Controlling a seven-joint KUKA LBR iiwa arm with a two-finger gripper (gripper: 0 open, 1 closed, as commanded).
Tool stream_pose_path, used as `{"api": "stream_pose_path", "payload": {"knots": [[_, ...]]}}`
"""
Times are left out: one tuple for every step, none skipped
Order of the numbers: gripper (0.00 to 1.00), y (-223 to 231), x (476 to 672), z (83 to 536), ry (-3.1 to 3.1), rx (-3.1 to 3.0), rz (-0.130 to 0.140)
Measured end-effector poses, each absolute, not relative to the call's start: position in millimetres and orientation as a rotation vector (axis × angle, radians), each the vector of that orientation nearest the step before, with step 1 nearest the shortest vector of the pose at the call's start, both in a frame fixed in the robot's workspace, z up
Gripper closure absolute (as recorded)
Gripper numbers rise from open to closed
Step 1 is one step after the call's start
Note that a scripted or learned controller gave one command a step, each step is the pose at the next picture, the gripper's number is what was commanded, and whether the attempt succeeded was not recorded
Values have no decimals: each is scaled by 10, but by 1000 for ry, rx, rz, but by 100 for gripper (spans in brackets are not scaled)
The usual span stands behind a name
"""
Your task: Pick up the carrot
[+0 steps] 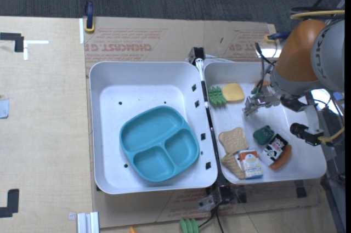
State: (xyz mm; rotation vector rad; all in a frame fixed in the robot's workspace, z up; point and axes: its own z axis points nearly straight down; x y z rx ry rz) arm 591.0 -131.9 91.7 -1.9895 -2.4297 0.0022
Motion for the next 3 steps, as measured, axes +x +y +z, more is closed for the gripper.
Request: {"api": "stream_pose_path", "payload": {"knots": [[100, -563, 5040, 1912, -2434, -1985, 2], [0, -570, 5039, 1912, -2433, -1987, 2], [0, -954, 5576, 2389, -2554, -1832, 3]]}}
